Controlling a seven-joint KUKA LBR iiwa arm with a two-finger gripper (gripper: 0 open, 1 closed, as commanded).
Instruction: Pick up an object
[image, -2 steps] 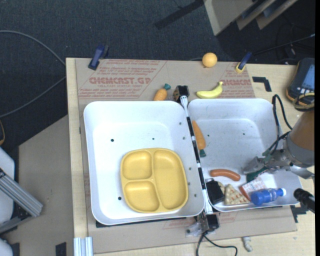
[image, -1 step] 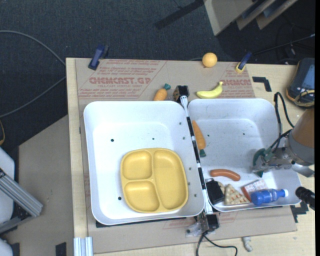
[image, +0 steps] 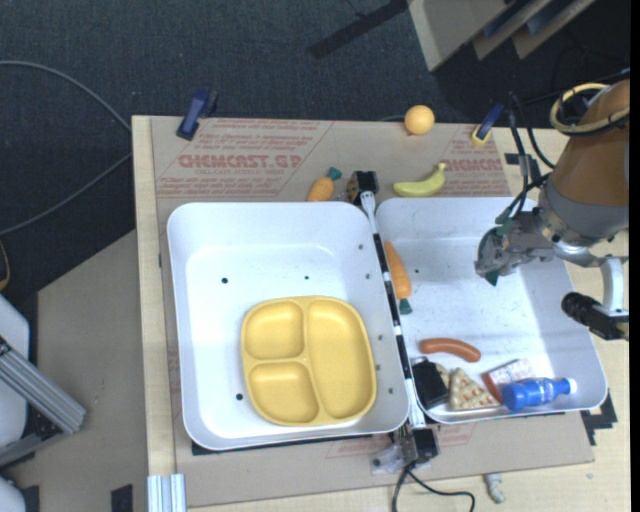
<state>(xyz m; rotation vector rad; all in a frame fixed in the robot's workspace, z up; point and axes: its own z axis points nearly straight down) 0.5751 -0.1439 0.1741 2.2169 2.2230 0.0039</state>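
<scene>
We see the gripper (image: 497, 256) hanging over the top part of the right bin (image: 560, 310), close to the bin's right wall. It is dark and small from up here, and we cannot tell how it is set. Nothing sits right under it but bare white floor.

The things to pick up lie away from it. The nearest is a long orange carrot (image: 398, 273), off to its left, pressed against the wall between the two bins. Lower down and to the left of the gripper lies a red-brown sausage (image: 450, 349). Along the bottom edge of the right bin we see a small black block (image: 430, 383), a slice of pizza (image: 470, 391) just beside it, and a blue bottle with a white cap (image: 535, 392) lying on its side. The bottle rests on a little red and white packet (image: 503, 375).

The left bin (image: 210, 250) holds a yellow tray (image: 307, 358). The tray has rounded corners and three hollow parts, and it looks smooth and plastic. Both bins are white, shallow and smooth.

Outside the bins, on the brown board (image: 250, 160), we see a yellow banana (image: 420, 182), a round orange ball (image: 419, 119) and another small orange toy (image: 322, 188). Two blue clips (image: 195, 114) hold the board's top edge.
</scene>
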